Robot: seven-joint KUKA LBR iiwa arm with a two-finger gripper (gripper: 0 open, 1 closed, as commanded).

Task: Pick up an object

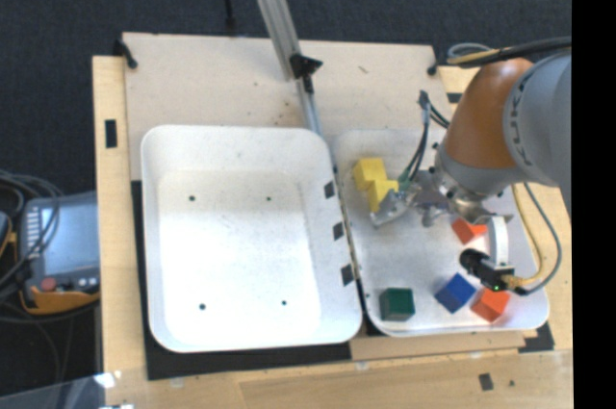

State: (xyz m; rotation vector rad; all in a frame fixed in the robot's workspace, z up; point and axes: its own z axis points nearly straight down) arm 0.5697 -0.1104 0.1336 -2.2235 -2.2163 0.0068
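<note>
Yellow block (372, 180) sits just left of the gripper (388, 208), touching or nearly so, long axis running up-left to down-right. Whether the gripper is spread or closed, I cannot tell. Nothing is visibly held.

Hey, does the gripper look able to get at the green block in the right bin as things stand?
Probably yes. The green block sits apart from the other blocks near the right bin's front edge, with nothing on top of it. The gripper is by the yellow block, farther back.
</note>
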